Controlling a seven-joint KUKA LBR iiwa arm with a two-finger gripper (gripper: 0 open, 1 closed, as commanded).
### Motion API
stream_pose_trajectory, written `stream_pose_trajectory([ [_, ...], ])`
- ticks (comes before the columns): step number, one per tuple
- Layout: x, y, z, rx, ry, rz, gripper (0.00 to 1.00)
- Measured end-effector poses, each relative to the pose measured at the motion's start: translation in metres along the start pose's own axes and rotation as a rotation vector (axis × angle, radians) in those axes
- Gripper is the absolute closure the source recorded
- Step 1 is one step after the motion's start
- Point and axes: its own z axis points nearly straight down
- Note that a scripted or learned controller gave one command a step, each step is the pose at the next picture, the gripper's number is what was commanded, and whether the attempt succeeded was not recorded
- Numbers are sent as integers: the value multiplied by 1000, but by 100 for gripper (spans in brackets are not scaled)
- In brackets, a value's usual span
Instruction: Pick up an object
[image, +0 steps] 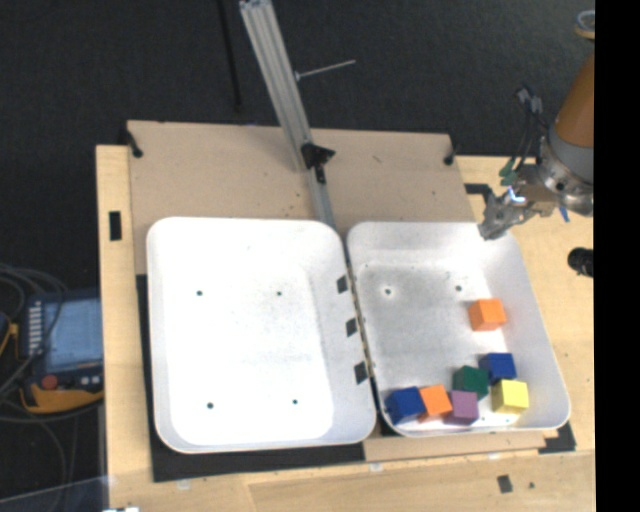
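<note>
The right bin (420, 250) holds several small blocks. An orange block (487, 315) lies alone at the middle right. Along the near edge sit a blue block (405, 403), an orange block (436, 400), a purple block (464, 406), a green block (470, 380), a second blue block (498, 366) and a yellow block (510, 396). My gripper (497, 222) hangs over the far right corner of this bin, well away from all the blocks, and nothing shows between its fingers.
The left bin (170, 300) lies beside the right one, with clips along the shared rim. A slanted metal pole (285, 90) rises behind the bins. A control pendant (60, 345) with cables sits off the bench at the left.
</note>
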Motion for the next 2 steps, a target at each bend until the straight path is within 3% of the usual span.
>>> stream_pose_trajectory([
  [2,105,-27,-6,8,3,1,100],
])
